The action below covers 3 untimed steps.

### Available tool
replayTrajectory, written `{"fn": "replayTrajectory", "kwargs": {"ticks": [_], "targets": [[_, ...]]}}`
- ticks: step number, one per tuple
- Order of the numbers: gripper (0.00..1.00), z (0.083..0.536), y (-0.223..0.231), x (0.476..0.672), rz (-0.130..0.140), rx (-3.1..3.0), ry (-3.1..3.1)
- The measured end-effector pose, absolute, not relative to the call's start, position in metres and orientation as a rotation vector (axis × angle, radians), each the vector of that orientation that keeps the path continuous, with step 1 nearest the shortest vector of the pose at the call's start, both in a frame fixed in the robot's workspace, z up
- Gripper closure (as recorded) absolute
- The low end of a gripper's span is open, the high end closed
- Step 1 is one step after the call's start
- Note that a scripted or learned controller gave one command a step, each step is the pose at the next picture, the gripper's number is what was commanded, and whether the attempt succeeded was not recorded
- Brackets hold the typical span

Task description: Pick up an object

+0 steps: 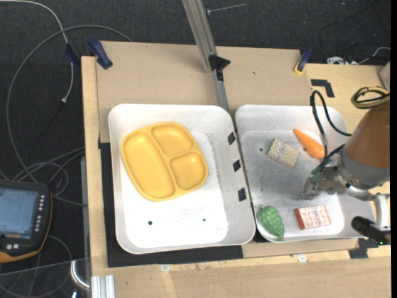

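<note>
Currently no object is lifted: the gripper (312,185) hangs low at right of frame over bare floor of the right bin (248,166), its grip state indeterminate, between the orange carrot (309,141) above and the red packet (312,216) below, so grasping remains.

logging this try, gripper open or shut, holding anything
gripper: low in the right bin; open or shut cannot be told, nothing seen held.

Even, bright overhead light – soft faint shadows, mild glare on white bins (124,166) – focus slightly soft
</note>
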State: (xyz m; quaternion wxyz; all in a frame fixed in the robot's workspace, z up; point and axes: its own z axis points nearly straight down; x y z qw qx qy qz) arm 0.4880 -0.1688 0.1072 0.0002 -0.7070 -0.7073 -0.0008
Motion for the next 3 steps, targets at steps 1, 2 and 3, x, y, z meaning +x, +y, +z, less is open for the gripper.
{"fn": "replayTrajectory", "kwargs": {"ticks": [1,2,3], "targets": [[1.00,0.160,-0.179,0.492,-0.004,-2.226,-2.227],[1.00,0.209,-0.180,0.503,-0.005,-2.224,-2.228],[1.00,0.244,-0.180,0.505,-0.005,-2.224,-2.227]]}}
